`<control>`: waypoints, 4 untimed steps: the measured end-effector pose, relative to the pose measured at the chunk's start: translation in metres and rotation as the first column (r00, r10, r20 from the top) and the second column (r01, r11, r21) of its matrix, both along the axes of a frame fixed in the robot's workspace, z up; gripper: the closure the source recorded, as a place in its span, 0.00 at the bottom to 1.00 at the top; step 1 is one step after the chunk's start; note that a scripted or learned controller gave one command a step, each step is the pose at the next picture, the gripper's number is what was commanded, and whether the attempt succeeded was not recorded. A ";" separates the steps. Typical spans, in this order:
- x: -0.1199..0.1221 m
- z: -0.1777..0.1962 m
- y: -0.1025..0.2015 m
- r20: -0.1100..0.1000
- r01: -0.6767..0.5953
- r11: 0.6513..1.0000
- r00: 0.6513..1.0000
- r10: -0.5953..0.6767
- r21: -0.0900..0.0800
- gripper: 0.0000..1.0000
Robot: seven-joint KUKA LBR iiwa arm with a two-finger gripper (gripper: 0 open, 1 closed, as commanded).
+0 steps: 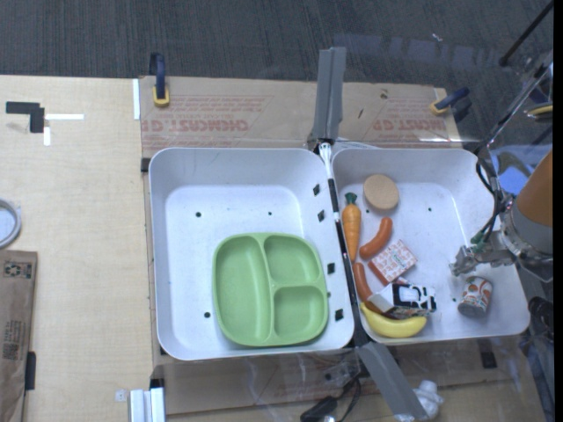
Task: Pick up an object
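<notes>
My gripper (471, 262) hangs low over the right side of the right bin (440, 167), reaching in from the right. Just below it in the view stands a small can (475, 296) with a red and white label; whether they touch is unclear. Further left in the same bin lie an orange carrot (351, 227), a reddish sausage (376, 236), a round tan disc (381, 192), a red patterned packet (392, 260), a yellow banana (393, 324) and a small black-and-white item (413, 297).
The left bin (176, 236) holds a green divided plate (271, 288). A second sausage (361, 280) lies along the right bin's left wall. Clamps (159, 90) sit on the cardboard behind the bins. A roll of tape (5, 224) lies on the bench at far left.
</notes>
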State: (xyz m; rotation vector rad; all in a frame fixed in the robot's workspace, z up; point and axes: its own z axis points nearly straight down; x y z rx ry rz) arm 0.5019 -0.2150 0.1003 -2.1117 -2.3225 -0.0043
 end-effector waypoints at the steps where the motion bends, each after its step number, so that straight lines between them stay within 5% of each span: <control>1: 0.000 0.000 0.002 -0.002 -0.002 1.000 1.000 0.002 0.003 0.00; 2: -0.024 -0.009 -0.005 -0.001 -0.303 0.953 0.953 0.303 0.001 0.00; 3: -0.023 -0.001 -0.005 0.001 -0.300 0.954 0.954 0.300 -0.001 1.00; 4: -0.023 0.090 0.029 0.000 -0.150 0.989 0.989 0.150 -0.004 1.00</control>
